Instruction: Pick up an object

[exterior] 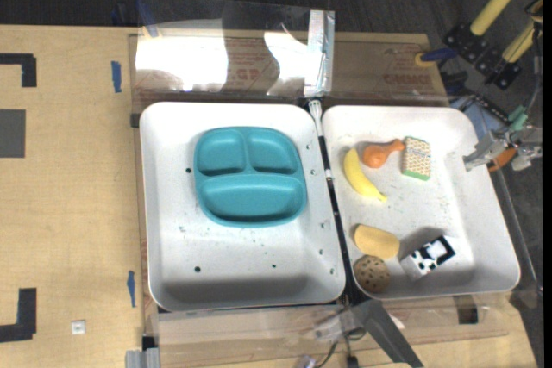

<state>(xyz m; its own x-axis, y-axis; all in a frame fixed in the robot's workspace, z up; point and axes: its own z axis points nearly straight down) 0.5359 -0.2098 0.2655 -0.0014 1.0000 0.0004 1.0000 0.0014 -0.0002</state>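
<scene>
Teal divided plate [250,175] sits in left bin [164,211]. Banana [363,176], cookie [372,272] & toys in right bin [492,228]. Jaw state: can't tell

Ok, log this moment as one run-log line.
stage: before pick | gripper: at right bin right rim, holding nothing seen | right bin: banana, cookie, black-white toy | left bin: teal plate

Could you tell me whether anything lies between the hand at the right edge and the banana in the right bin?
Yes: the speckled block lies roughly between the hand and the banana, with the orange toy just above that line; the bin's rim also crosses it.
</scene>
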